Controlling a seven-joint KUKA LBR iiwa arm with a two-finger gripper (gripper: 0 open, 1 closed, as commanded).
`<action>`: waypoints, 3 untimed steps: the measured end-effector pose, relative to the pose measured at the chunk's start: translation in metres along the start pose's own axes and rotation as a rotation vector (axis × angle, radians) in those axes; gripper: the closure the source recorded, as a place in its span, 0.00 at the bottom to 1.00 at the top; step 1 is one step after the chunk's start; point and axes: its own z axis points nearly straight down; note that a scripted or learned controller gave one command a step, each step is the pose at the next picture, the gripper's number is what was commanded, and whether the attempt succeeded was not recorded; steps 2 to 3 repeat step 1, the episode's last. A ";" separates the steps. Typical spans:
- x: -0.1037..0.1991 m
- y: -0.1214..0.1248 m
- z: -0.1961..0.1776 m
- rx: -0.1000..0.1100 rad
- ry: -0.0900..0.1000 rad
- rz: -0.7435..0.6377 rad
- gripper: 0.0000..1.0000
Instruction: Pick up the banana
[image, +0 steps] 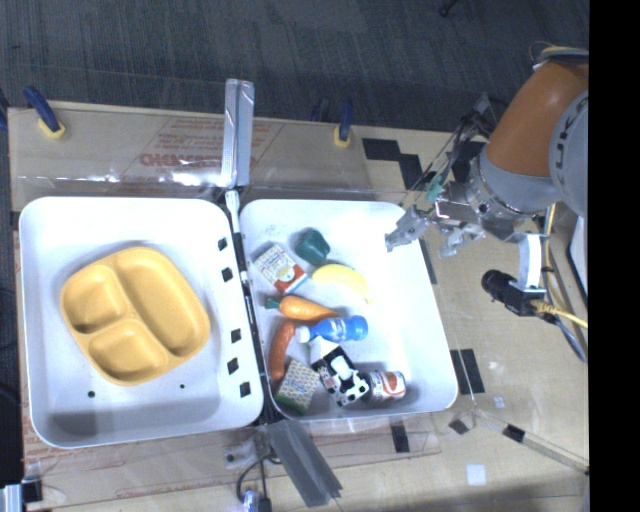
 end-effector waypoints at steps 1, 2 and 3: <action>0.042 -0.005 0.166 0.003 0.002 0.070 0.00; 0.042 -0.005 0.166 0.003 0.002 0.070 0.00; 0.042 -0.005 0.166 0.003 0.002 0.070 0.00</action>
